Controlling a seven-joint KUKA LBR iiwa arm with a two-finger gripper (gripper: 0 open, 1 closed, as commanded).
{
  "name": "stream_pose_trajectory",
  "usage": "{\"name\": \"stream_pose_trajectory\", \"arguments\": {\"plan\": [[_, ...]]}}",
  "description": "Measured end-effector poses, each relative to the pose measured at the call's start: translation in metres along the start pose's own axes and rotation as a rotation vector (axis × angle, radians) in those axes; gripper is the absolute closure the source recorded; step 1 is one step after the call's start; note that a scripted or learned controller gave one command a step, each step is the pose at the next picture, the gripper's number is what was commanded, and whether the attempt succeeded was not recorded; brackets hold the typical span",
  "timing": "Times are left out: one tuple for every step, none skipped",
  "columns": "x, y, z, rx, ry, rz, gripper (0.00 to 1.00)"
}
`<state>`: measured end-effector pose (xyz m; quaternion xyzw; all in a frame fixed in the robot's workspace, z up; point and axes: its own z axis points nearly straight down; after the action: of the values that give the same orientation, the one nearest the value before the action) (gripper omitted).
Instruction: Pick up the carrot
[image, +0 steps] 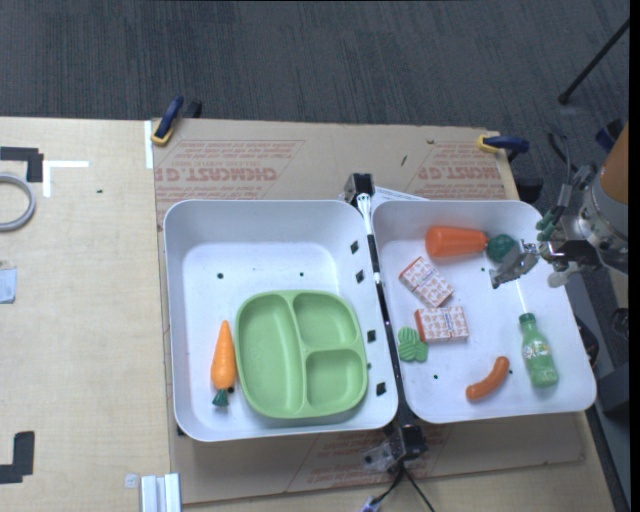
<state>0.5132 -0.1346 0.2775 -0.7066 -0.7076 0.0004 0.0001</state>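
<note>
In the left bin (190, 300), the small carrot (223, 360) lies along a narrow strip between the bin's left wall and the green divided tray (300, 352), which sits just beside it on the right. Bare white floor stays open on the far side of the carrot and tray.

The right bin (570, 400) is more crowded: the large carrot (457, 242) lies at the far side, with the pincer (520, 265) just right of its green top. Two cracker packs (436, 305), a green leaf piece (412, 346), a sausage (487, 380) and a green bottle (539, 350) scatter the nearer floor, with gaps between them.
</note>
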Motion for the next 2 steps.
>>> {"name": "stream_pose_trajectory", "arguments": {"plan": [[0.039,-0.008,0.185,-0.001,0.001,0.063,0.0],[-0.044,0.069,0.061,-0.001,-0.001,-0.09,0.0]]}}
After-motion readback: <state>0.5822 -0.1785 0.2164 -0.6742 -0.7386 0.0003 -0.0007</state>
